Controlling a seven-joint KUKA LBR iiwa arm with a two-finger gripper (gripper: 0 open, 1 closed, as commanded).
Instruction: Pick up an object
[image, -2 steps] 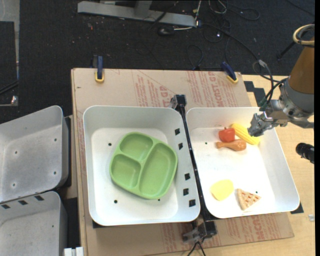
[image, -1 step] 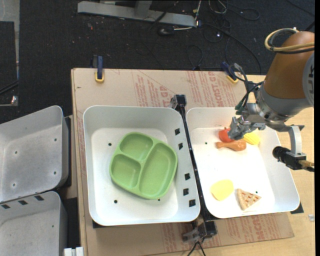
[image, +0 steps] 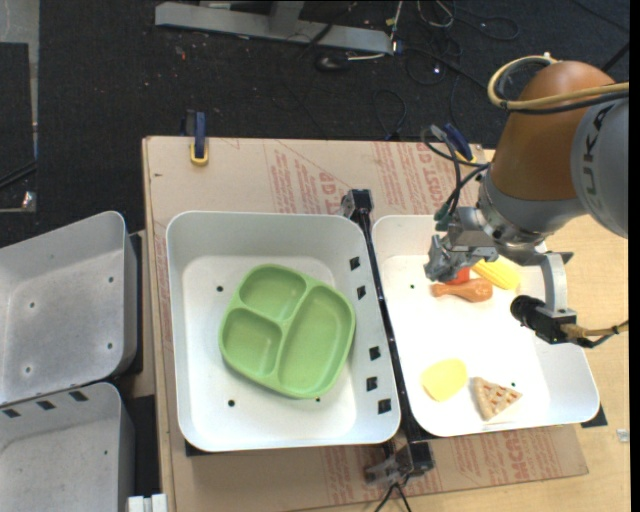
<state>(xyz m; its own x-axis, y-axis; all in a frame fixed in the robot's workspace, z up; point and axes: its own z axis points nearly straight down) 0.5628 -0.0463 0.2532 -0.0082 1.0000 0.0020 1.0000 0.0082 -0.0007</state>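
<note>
Pizza slice (image: 495, 397) and yellow disc (image: 444, 379) near edge of right bin (image: 570, 385), untouched. Gripper (image: 447, 262) low at far end, right at orange piece (image: 463, 290); yellow piece (image: 497, 274) beside. Claw opening: cannot tell. Nothing lifted yet. Green plate (image: 288, 329) alone in left bin (image: 195, 330).

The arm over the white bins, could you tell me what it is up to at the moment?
The grey arm reaches in from the right, its claw low in the right bin, right at an orange toy food piece beside a yellow piece. A yellow disc and a pizza-like wedge lie nearer the front. The left bin holds a green divided plate.
</note>
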